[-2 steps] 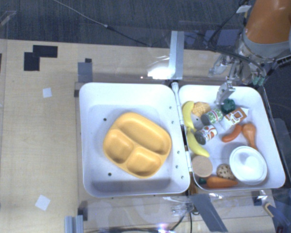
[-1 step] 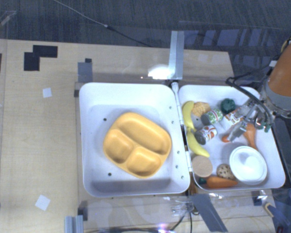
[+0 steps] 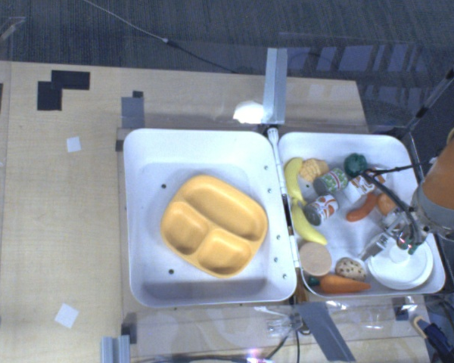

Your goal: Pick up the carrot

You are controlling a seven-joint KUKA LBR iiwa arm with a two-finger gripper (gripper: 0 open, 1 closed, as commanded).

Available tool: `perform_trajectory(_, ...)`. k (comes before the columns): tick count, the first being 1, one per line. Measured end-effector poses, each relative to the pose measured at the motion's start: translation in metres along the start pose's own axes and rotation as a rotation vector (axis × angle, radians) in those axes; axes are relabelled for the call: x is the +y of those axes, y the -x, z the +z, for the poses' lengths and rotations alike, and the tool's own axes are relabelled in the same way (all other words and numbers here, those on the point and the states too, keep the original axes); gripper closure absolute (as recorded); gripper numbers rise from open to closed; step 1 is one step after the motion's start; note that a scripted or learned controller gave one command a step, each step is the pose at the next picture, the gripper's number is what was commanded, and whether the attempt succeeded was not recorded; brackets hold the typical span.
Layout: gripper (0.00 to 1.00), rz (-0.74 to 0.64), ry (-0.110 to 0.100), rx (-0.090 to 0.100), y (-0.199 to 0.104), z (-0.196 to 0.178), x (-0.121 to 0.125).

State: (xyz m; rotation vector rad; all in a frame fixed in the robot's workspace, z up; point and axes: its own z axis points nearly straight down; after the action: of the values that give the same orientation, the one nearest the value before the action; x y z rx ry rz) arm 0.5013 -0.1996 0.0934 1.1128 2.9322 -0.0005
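Observation:
The carrot [image 3: 342, 283] is orange with a tapered end and lies flat along the front wall of the right bin [image 3: 437, 282]. My gripper [image 3: 388, 238] hangs over the right half of that bin, up and to the right of the carrot and apart from it. It sits just above a white dish [image 3: 401, 271]. The grey arm with its orange band [image 3: 446, 184] comes in from the right edge.
The right bin also holds a banana [image 3: 296, 203], two small cans [image 3: 321, 206], a reddish sausage [image 3: 361, 209], a speckled cookie [image 3: 349, 267], a tan disc [image 3: 315, 258] and a dark green item [image 3: 356, 162]. A yellow divided plate [image 3: 214, 224] lies in the left bin [image 3: 136, 203].

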Motion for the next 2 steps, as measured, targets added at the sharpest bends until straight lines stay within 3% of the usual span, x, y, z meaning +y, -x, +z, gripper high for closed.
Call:
perform_trajectory(1,0.0,0.181,0.002,0.001,-0.035,-0.009,0.021)
perform_trajectory(2,1.0,0.174,0.006,-0.007,-0.033,-0.021,0.023)
